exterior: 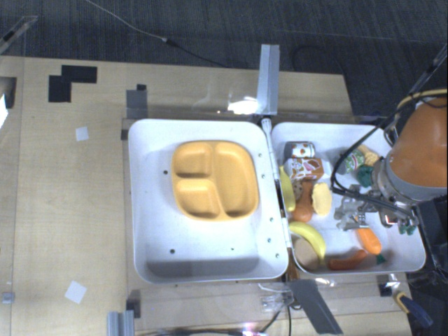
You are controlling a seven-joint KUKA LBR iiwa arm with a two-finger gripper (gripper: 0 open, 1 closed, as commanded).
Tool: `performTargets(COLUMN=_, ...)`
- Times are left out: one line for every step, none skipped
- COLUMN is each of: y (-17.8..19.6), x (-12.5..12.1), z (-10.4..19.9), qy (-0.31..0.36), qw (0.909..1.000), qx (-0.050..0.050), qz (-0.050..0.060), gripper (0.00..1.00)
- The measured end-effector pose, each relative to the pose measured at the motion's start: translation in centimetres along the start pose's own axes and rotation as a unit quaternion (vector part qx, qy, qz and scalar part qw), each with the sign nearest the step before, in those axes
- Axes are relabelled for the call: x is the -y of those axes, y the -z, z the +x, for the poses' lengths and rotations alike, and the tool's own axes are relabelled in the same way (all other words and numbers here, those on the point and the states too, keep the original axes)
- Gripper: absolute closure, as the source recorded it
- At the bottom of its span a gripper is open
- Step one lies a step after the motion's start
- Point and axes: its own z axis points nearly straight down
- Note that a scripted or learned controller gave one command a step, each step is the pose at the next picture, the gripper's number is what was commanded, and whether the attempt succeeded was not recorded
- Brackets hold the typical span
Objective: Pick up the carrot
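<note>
Two shallow white bins side by side on a pale wooden bench [63, 208]. In the left bin [150, 250], a yellow divided plate [213, 179] with three compartments, lying flat near the middle. In the right bin [413, 257], a jumble of toy food: a banana [311, 238] at the lower left corner, a reddish sausage [348, 260] along the lower edge, a pale yellow piece [321, 199] just beside a brown one [304, 201], a small printed can [302, 150] near the top, a green and white item [358, 161] toward the upper right. Black squares [70, 81] on the bench's far left. A thin cable [164, 39] across the dark floor beyond.
</note>
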Motion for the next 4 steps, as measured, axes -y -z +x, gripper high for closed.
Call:
performTargets(y=-8.4, x=4.8, z=-0.1, qy=0.083, qw=0.9966, qx=0.001, qz=0.000, gripper=1.00)
performTargets(y=-8.3, x=4.0, z=-1.2, qy=0.247, qw=0.9689, qx=0.001, qz=0.003, gripper=1.00)
performTargets(y=-8.0, x=5.9, z=-0.8, qy=0.271, qw=0.9624, qx=-0.002, qz=-0.001, gripper=1.00)
performTargets(y=-8.3, x=4.0, z=-1.1, qy=0.453, qw=0.8917, qx=0.002, qz=0.004, gripper=1.00)
